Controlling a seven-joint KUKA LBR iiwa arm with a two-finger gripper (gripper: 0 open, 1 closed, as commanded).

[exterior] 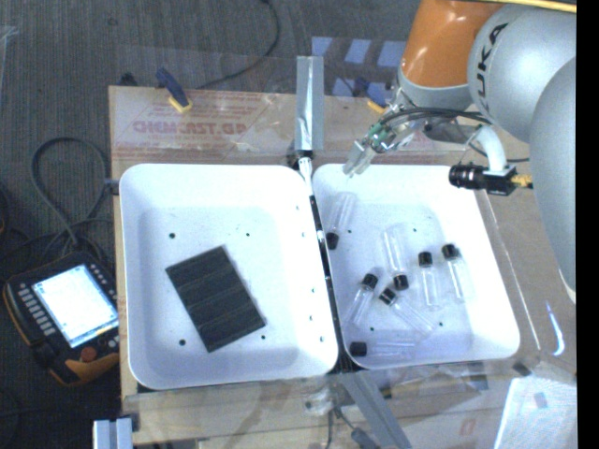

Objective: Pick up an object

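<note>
Inside the right bin, a scatter of clear vials with black caps lies loose on the white floor, most of them grouped near the middle and toward the near wall, some touching or crossing one another. One vial lies apart from the rest, close to the divider the right bin shares with the left bin. None has been lifted.

Above the right bin's far rim, near its divider-side corner, the tool hangs from the grey arm with its orange band. It has nothing in its hold, and whether it is spread or closed cannot be told from this slanted view.

The step in hand looks like the approach: a target has yet to be reached. The next move calls for a descent into the right bin, and the lone vial by the divider sits nearest the tool.

Room is tight there, with the divider wall just beside that vial; the clustered vials leave little gap between neighbours. Beyond the right bin, a dark ridged slab lies in the left bin, and a teach pendant rests off the surface's far side.
</note>
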